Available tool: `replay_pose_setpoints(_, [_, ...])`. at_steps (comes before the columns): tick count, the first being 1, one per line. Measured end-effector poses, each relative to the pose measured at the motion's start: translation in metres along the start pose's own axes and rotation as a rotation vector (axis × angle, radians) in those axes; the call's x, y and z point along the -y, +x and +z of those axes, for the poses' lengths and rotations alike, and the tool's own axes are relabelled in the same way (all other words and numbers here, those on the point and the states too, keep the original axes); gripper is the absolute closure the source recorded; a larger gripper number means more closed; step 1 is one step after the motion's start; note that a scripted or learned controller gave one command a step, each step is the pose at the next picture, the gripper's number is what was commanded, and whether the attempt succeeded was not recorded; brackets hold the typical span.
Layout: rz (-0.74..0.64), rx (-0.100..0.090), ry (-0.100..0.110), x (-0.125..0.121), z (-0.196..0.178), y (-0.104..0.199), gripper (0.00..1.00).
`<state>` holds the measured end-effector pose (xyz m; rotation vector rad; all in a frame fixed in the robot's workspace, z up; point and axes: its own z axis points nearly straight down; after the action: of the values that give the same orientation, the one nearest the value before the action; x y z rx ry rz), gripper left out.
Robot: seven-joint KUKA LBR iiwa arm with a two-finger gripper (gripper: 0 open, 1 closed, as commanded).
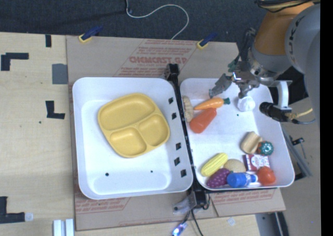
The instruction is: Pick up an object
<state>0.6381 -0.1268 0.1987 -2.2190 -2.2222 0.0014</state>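
My gripper (232, 93) hovers over the far part of the right bin (237, 131), its fingers spread open with nothing between them. The left finger (219, 86) is just above the tip of an orange carrot (208, 104). Beside the carrot lies a red-orange pepper (202, 119), with a beige piece (187, 109) against the bin's left wall. At the near end are a yellow corn cob (214, 164), purple grapes (218, 178), a blue bottle (237, 180), a red tomato (267, 176), a bread roll (250, 141) and a teal ball (266, 148).
The left bin (88, 167) holds a yellow divided plate (134, 124). The arm's orange band (276, 27) and grey body rise at the upper right. A white cable (156, 11) loops behind the bins. Bare white floor (226, 136) lies in the right bin's middle.
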Motion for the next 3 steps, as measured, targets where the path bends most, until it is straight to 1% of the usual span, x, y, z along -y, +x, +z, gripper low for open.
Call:
replay_pose_setpoints(1, [-0.004,-0.002,-0.003,0.065,-0.078,0.051,0.0])
replay_pose_setpoints(2, [-0.002,-0.003,0.014,0.159,-0.015,0.105,0.0])
replay_pose_setpoints(3, [0.0,-0.001,0.004,0.155,-0.028,0.103,1.0])
